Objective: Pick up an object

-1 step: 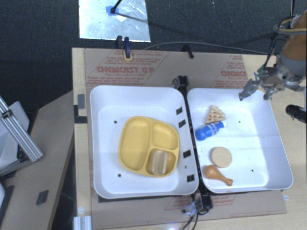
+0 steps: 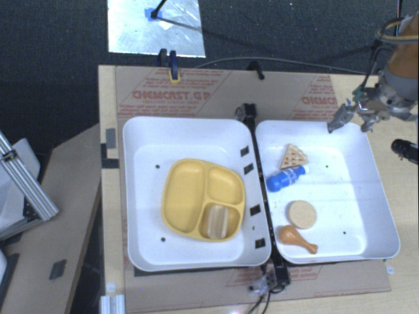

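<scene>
The desk (image 2: 78, 175) is a pale wooden surface; a brown cardboard sheet (image 2: 196, 90) printed with red lettering lies on it beneath two shallow white plastic bins set side by side and touching along their inner walls. At the near edge of the right bin (image 2: 383, 195) lies an orange-brown drumstick-shaped toy (image 2: 296, 236), and just beyond it, close but apart, rests a round, flat, beige disc (image 2: 302, 214). Farther in lies a small blue bottle with a white cap (image 2: 285, 178), tilted on its side, and just behind it, near or touching, a tan triangular waffle-patterned piece (image 2: 294, 156). The left bin (image 2: 141, 149) holds a yellow divided tray (image 2: 203, 198) with three compartments; the near right compartment contains a pale, translucent rounded item. Black clips run along the seam between the bins. The gripper (image 2: 352, 118) hangs above the far right corner of the right bin, with its two dark fingers (image 2: 338, 121) spread apart and nothing between them; all four objects lie nearer to the camera and to the left of it, well apart from the fingers. Beyond the desk lies dark carpeted floor bearing a shiny silver square sheet (image 2: 156, 17). At the left edge stands a metal rail (image 2: 26, 182).
</scene>
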